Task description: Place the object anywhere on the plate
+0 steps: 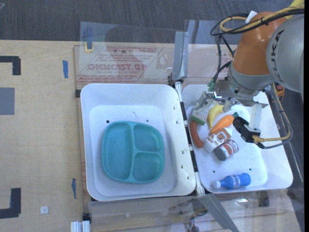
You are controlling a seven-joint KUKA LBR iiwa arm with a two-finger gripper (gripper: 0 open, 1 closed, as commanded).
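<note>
lab; robot arm [270, 47], taped bench [34, 129]

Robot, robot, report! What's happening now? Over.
Claw over right bin, above toy pile. Carrot in pile. Teal plate waiting, left bin.

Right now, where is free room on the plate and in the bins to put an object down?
The teal plate in the left bin has all three compartments bare. In the right bin, free floor lies right of the blue bottle. It is crowded under the arm, around the carrot and can.

Open room lies all around the plate [133, 152]; the toy pile [215, 129] right of it crowds that bin.
</note>
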